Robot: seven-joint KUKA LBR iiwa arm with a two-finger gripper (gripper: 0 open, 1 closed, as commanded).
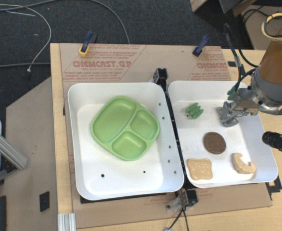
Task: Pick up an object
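The right bin (179, 143) holds a small green broccoli piece (194, 111) near its back left, a round brown patty (214, 142) in the middle, a tan bread slice (200, 169) at the front and a pale bitten piece (243, 163) at the front right. My gripper (228, 115) hangs low over the back right of this bin, right of the broccoli and above the patty in the view. Nothing shows between its fingers.
The left bin (78, 143) holds a green divided plate (125, 127). Blue clamps (87, 42) (201, 44) grip the cardboard sheet at the back. A black clip (160, 75) sits between the bins. Cables run over the dark floor behind.
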